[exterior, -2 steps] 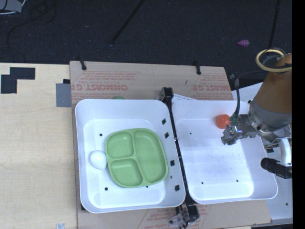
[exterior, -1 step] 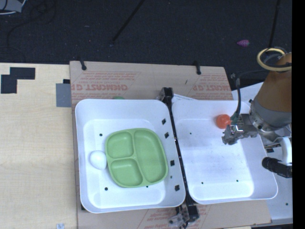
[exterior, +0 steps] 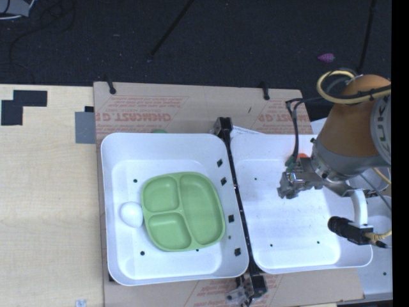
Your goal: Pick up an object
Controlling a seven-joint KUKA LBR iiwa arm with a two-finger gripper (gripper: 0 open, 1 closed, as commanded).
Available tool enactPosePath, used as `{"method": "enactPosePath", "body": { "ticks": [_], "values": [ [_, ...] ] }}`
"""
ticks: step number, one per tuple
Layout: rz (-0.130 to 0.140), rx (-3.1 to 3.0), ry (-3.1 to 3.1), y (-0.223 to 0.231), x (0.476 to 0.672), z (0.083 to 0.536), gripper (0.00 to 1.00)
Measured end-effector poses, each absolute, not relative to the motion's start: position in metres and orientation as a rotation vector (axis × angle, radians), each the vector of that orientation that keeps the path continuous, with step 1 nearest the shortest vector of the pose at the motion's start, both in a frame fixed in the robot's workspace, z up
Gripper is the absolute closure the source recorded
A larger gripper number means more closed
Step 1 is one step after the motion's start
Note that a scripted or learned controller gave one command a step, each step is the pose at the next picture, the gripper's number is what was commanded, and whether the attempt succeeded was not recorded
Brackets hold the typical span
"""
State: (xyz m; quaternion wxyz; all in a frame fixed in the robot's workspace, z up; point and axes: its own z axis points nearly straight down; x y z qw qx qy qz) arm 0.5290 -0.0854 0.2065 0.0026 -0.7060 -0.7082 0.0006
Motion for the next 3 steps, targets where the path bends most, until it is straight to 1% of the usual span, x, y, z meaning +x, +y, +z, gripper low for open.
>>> {"method": "enactPosePath", "body": {
  "ticks": [1,2,3],
  "values": [
    [0.0,-2.213,-2.225,-0.025,0.529,0.217,1.0],
    [0.003,-2.214,-2.222,0.028,0.522,0.21,1.0],
    [0.001,-2.213,-2.225,0.083,0.514,0.224,1.0]
  ]
}}
